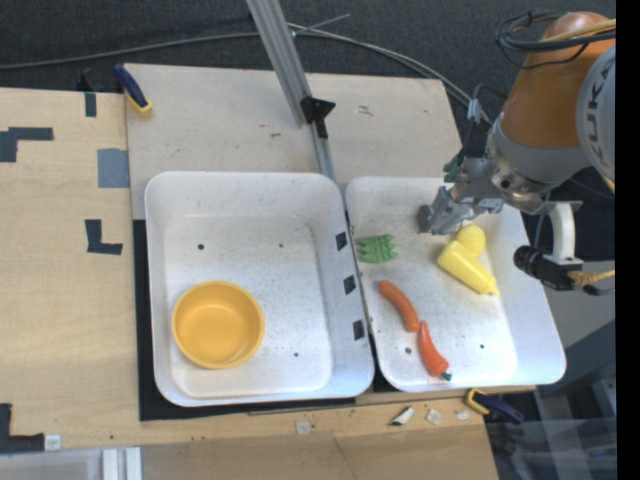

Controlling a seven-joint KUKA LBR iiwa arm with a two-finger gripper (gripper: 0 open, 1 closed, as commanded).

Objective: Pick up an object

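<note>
The right bin (520, 368) holds a yellow cone-shaped toy (467, 262), a small green toy (377, 249), an orange sausage-shaped toy (400, 305) and an orange carrot toy (432, 351). My gripper (447, 214) hangs over the bin's upper middle, just above and left of the yellow toy's top end. Its dark fingers point down toward the bin floor; nothing shows between them. A yellow bowl (218, 324) sits in the lower left of the left bin (250, 208).
A slanted metal bar (290, 68) runs down to the seam between the bins. A blue and yellow clamp (133, 89) lies on the bench at upper left. Small scraps (418, 415) lie below the right bin.
</note>
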